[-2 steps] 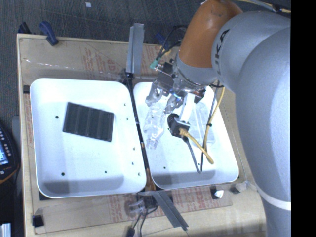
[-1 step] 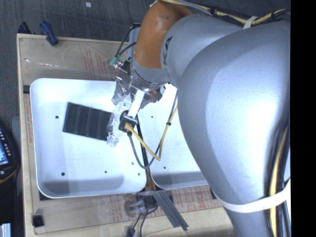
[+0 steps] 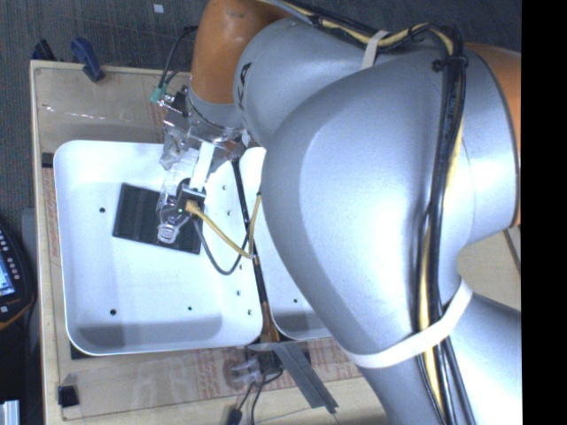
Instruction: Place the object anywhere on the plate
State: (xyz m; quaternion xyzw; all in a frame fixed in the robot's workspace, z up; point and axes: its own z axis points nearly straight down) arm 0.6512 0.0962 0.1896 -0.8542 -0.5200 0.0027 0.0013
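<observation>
The end effector [image 3: 168, 228] hangs right over the dark plate [image 3: 142, 212] in the left bin [image 3: 133, 326], at the plate's right edge; its grip I cannot tell.

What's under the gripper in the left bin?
The gripper hangs over the right edge of a dark flat plate on the left bin floor. Whatever lies beneath its fingers is covered; no object visible there.

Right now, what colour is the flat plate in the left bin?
Black, or very dark grey: the plate shows best in the camera view, against the white bin.
</observation>
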